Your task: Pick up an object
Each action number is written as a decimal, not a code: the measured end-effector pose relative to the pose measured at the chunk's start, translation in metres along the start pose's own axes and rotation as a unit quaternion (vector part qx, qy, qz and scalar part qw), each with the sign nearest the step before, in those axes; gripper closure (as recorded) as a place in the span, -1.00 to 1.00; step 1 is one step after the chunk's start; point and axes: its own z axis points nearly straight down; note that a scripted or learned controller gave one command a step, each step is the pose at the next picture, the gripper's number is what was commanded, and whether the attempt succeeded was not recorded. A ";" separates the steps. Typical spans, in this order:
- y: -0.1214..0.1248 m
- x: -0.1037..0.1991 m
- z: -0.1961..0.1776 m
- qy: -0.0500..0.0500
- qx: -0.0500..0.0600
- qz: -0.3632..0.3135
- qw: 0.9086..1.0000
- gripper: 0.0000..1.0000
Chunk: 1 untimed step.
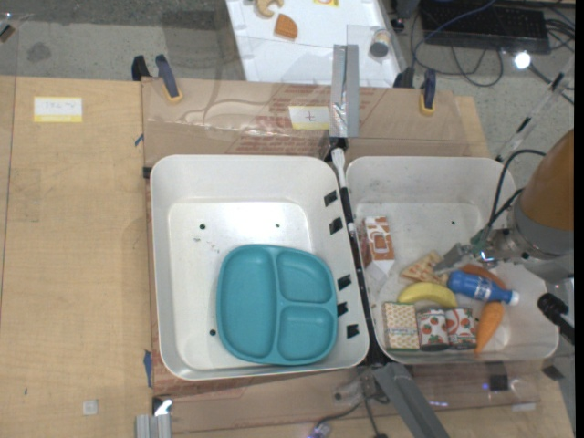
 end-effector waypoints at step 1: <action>-0.027 0.006 -0.001 -0.001 -0.002 0.024 1.000 -1.00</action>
